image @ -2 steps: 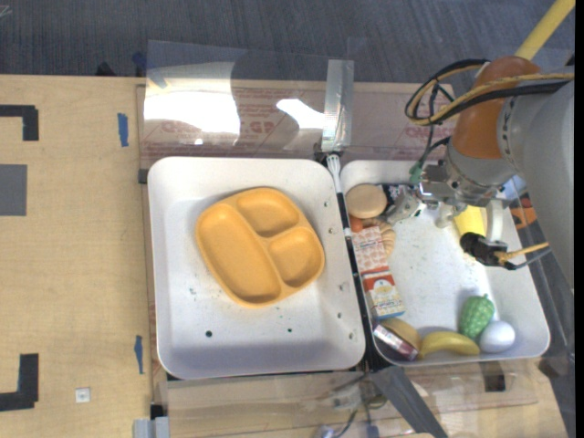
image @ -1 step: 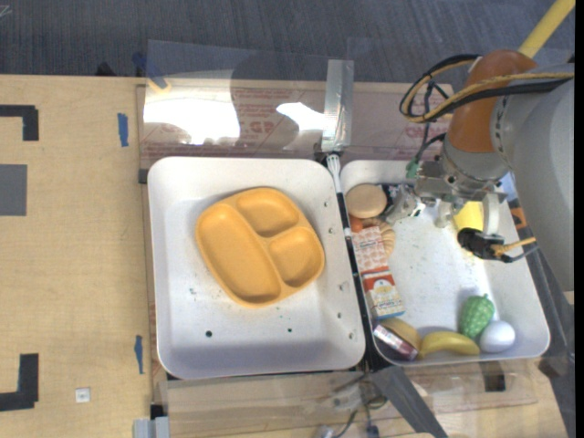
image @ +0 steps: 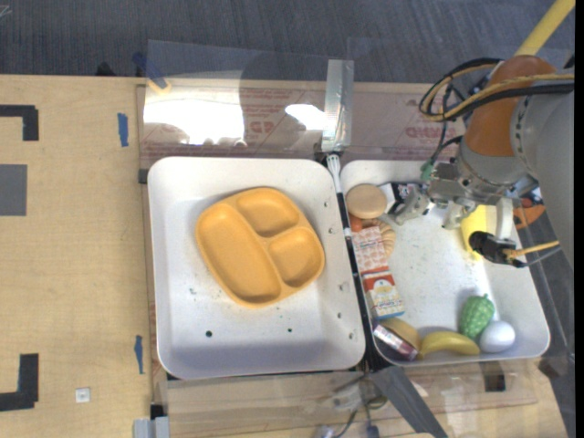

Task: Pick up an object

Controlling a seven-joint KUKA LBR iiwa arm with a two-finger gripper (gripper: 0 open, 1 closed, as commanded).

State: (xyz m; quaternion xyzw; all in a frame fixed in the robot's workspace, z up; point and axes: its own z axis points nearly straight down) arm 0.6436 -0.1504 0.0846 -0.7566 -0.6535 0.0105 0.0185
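From the camera view, the gripper [image: 436, 201] hangs over the top of the right bin [image: 429, 272], in the upper right of the frame. Its two fingers [image: 408, 205] look a little apart, and nothing sits between them. The nearest thing to pick is the small round tan object [image: 367, 201], just to the left of the fingers, near the bin's top left corner. So I think the next move is a short slide left and then down. A yellow thing [image: 476, 228] lies just right of the gripper. The banana [image: 449, 342] lies far lower, at the bin's bottom edge, with its long side going left to right.
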